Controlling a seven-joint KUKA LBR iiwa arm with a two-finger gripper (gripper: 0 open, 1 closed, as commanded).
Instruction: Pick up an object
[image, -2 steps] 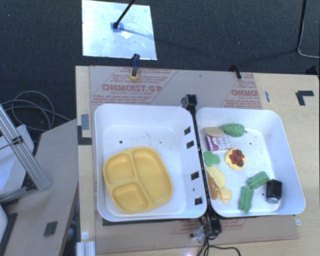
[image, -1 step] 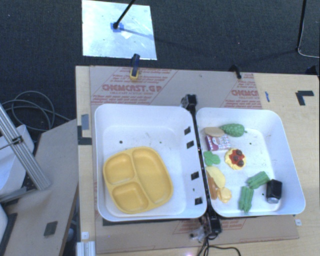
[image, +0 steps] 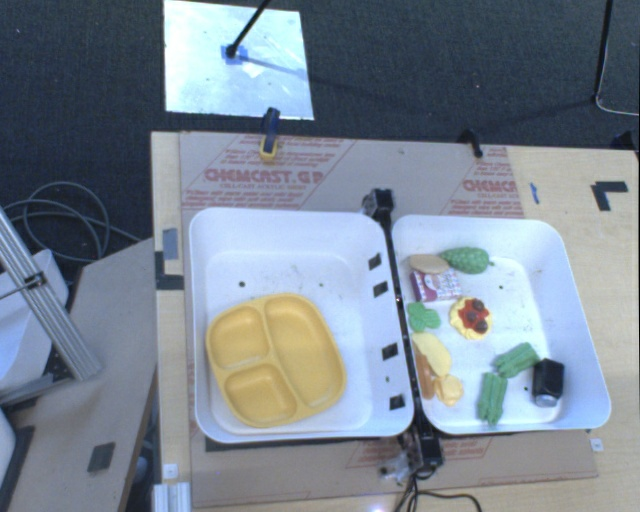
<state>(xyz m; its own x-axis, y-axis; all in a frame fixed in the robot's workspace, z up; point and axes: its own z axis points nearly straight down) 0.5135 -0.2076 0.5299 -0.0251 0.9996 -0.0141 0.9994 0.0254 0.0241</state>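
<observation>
Dark carpet surrounds a wooden bench bearing two shallow white bins side by side: the left bin holds a yellow divided tray. The right bin holds toy food: a leafy green piece, a red-and-white carton, a small pizza, green bean pods, yellow pieces and a black can near the front right corner

Evenly and brightly lit from above, with only faint, soft shadows under the bin rims. Strong glare off the metal sheet at top. Slightly soft overall, mildly blurred toward the edges.
</observation>
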